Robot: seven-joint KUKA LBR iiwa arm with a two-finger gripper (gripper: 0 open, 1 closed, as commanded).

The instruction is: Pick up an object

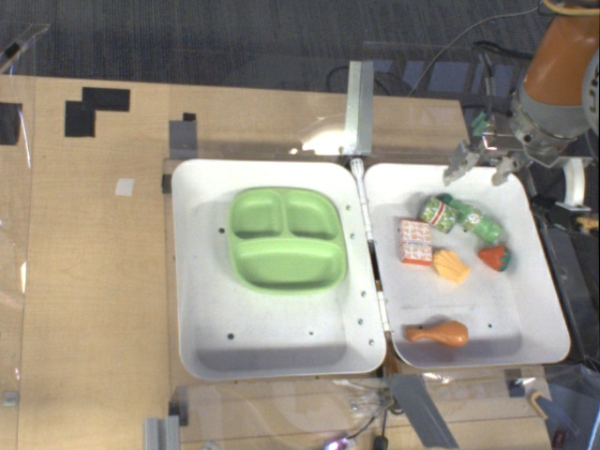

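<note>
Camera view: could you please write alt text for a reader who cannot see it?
A grey robot arm with an orange band holds its open gripper above the far edge of the right white bin, which contains a green bottle, a small carton, a strawberry, a yellow piece and a drumstick. The left bin holds a green divided plate.

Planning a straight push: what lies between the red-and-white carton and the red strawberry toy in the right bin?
In the camera view, the yellow ridged toy lies between the red-and-white carton and the red strawberry toy, slightly below their line.
</note>
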